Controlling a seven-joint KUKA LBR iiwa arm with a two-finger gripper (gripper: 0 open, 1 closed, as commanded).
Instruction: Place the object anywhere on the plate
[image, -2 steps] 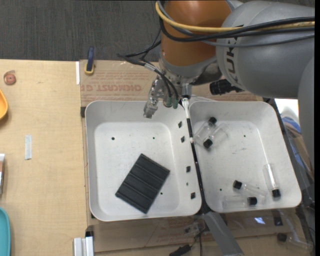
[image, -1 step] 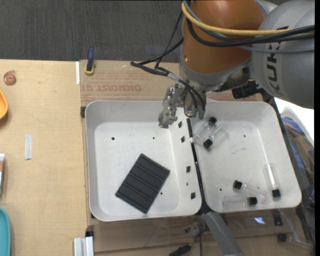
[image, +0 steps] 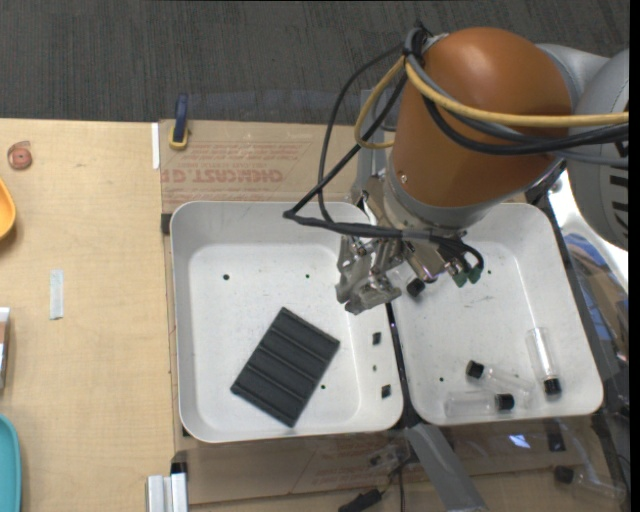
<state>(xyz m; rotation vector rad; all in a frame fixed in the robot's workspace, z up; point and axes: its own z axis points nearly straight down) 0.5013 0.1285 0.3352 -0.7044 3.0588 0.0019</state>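
Jaws (image: 362, 295): hovering over left bin's right edge; grip state unclear, cannot tell.
Plate (image: 287, 366): dark ribbed slab lying near left bin's (image: 205, 260) front edge.
Technique: centring above plate before lowering seems wise.

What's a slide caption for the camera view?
Gripper hovers over left bin near the dark ribbed plate; clear vials in right bin.

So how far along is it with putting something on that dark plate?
Nothing looks done yet: the ribbed dark plate in the left bin has nothing on it. The pincer hangs above the divide between the bins. The clear vials lie in the right bin. Picking and placing remain.
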